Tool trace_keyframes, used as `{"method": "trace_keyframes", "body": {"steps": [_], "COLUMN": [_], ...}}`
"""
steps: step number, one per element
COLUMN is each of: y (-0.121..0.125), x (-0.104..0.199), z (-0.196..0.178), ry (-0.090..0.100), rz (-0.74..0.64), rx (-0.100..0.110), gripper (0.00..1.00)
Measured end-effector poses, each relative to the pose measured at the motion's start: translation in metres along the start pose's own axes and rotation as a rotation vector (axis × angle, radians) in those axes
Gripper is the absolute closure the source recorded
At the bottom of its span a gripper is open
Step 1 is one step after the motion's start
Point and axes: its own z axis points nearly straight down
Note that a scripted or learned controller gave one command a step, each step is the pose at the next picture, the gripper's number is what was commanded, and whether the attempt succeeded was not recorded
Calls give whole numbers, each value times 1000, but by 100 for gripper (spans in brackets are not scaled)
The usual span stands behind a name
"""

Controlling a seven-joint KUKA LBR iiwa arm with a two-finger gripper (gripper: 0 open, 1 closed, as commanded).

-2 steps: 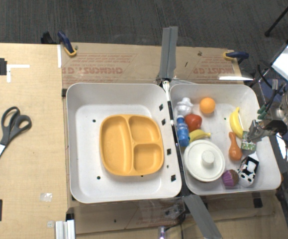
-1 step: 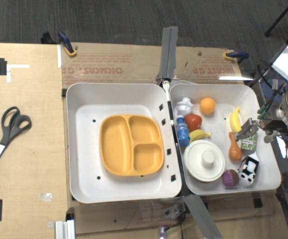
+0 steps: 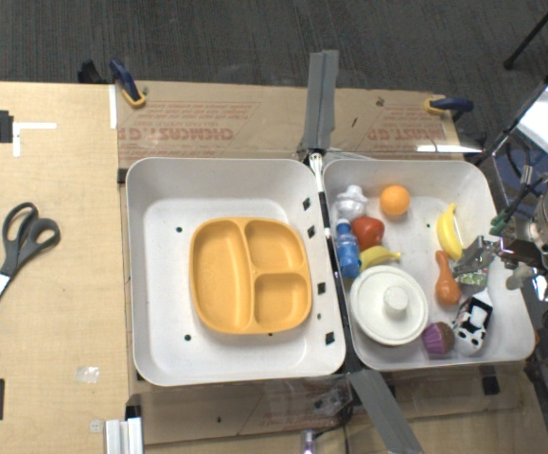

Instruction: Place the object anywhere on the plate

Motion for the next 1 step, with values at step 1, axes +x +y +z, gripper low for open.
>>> {"method": "trace_keyframes", "body": {"steps": [1], "y": [5], "x": [-22], "z": [17], "ry": [0], "rz": [172], "rx": [0], "gripper": [0]}}
